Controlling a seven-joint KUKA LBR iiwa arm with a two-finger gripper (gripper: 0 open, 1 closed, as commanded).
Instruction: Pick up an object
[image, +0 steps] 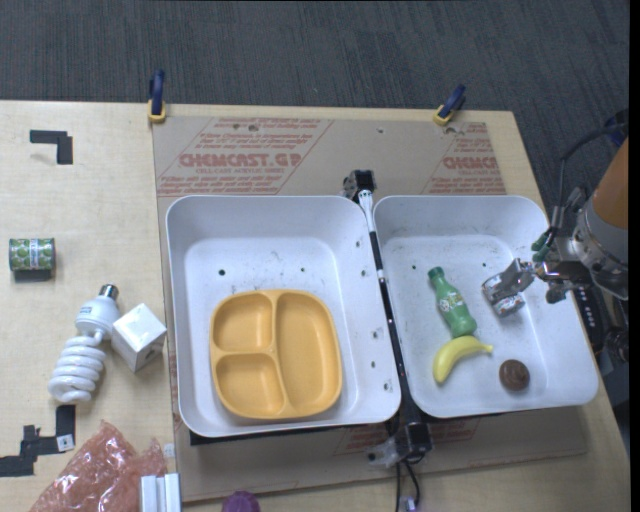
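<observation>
In the right bin (560, 395) lie a green toy bottle (452, 301), a yellow banana (458, 357) just below it, and a small brown round object (514, 375) near the front right corner. My gripper (505, 291) hangs over the right part of this bin, right of the bottle and above the brown object. It reaches in from the right edge on the grey arm (590, 255). I see nothing held in it.
The left bin (190, 260) holds a yellow divided plate (275, 353). On the bench to the left lie a white spiral bulb (80, 352), a white cube (138, 336), a small green can (32, 255) and a pink mesh bag (95, 472).
</observation>
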